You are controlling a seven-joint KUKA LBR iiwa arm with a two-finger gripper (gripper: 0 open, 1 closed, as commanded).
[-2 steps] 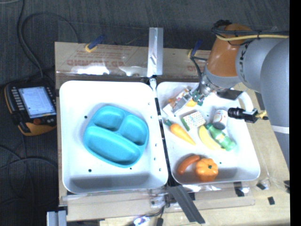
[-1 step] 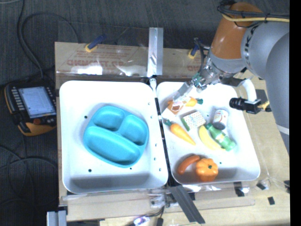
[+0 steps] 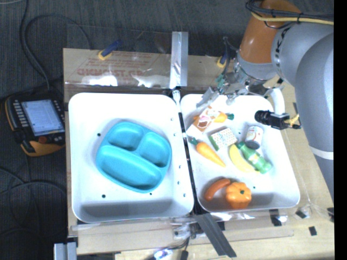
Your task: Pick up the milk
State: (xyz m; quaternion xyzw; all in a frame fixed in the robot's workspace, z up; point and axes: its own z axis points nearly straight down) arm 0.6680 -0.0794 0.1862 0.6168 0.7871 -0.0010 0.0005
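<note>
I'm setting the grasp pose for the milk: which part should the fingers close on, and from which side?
Grip the milk across its narrow sides, coming from above. It lies flat and tilted near the right bin's back left corner, close to the wall, so a side approach looks blocked. The gripper is above it.

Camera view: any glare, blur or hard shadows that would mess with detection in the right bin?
Camera view: lighting even, shadows soft; plastic sheet behind the bins throws bright glare; white right bin floor near blown out, yet carrot, banana, pumpkin stay legible; gripper over the milk carton looks soft, fine detail lost.
</note>
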